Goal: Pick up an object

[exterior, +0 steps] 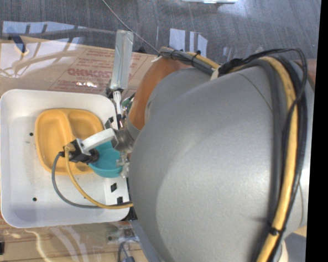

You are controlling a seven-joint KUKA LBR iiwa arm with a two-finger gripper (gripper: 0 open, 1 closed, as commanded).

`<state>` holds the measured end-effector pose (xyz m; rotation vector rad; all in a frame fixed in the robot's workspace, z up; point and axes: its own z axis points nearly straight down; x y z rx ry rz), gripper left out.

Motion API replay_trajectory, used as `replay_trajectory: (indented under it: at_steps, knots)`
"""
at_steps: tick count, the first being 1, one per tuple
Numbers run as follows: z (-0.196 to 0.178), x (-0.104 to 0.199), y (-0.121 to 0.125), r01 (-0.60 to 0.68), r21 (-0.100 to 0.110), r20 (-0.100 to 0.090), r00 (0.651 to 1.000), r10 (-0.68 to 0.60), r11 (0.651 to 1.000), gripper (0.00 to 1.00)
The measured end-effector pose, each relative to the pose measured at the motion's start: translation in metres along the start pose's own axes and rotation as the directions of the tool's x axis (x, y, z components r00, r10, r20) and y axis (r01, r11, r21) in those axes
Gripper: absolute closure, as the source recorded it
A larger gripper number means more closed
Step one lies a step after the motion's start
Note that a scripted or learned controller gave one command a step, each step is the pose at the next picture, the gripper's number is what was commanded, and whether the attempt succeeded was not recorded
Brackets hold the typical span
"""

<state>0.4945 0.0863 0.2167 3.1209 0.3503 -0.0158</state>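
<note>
In the camera view, the grey arm [222,170] takes up the whole right side, from the far edge of the desk [46,242] to the near one. Its orange band [155,91] shows at the far left of that bulk. The arm reaches down over the right edge of the white bin [13,201] on the left.

The gripper [121,144] is seen as a few metal parts at the arm's left edge, low over the right part of the bin. The arm covers most of it, so I cannot tell whether it is open or closed, or whether anything is held.

A yellow tray [53,129] lies flat in the bin, in its far half and a little left of the middle. It has two compartments, side by side. A teal bowl [105,163] sits at the tray's near right corner, overlapping the rim there and just left of the gripper. Its right side is hidden under the arm, and its shape is hard to read.

Two small black bits [114,187] lie on the bin floor near the right wall, nearer than the bowl.

Beyond the bin, a cardboard sheet [85,67] with red print lies on the desk. A grey bar [123,59] stands over it at the bin's far right corner.
</note>
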Motion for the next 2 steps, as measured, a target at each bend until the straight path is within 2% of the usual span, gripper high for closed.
replay_trajectory:
  at_steps: [1, 2]
  knots:
    - [-0.003, -0.029, 0.05, 0.009, 0.003, -0.002, 1.0, -0.009, 1.0, 1.0]
    - [0.009, -0.031, 0.05, 0.002, 0.005, -0.002, 1.0, -0.002, 1.0, 1.0]
